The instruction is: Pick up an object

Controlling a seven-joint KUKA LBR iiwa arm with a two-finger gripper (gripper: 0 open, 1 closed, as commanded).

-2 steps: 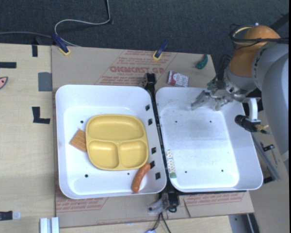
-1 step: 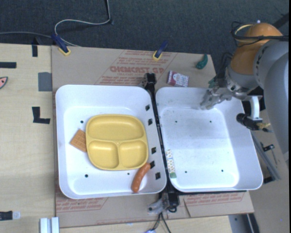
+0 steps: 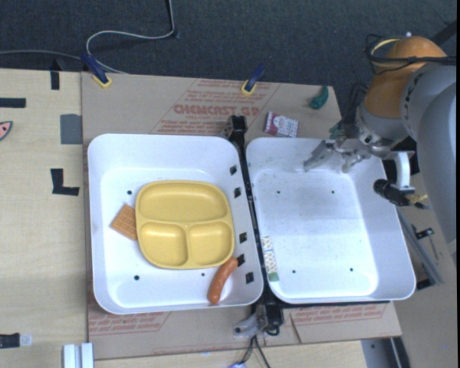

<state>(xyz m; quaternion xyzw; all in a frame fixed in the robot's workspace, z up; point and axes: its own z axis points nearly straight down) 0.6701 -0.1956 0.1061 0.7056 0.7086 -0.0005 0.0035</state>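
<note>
Bins: two, white, shallow, side by side, their inner walls touching along a black clipped seam; left bin, right bin.
Left bin contents: three things, a tray, a cracker and a hot dog.
Tray: yellow tray with three compartments, lying flat near the bin's middle; bare floor shows above it and along the left wall.
Cracker: tan cracker at the tray's left edge, partly tucked under it.
Hot dog: orange hot dog just below the tray's lower right corner, slanted, near the bin's front right corner and close to the seam wall.
Right bin floor: bare white with faint smudges, wide room across its middle and front.
Gripper: gripper over the right bin's back edge, near its upper right part, pointing left; the fingers look spread with nothing between them.
Arm: grey arm with orange band, entering at the right, over the right bin's right rim.
Outside the bins: a small red packet on the cardboard behind the seam; two yellow-and-blue clips at the cardboard's back edge, clip and clip; a green object near its back right corner.
</note>
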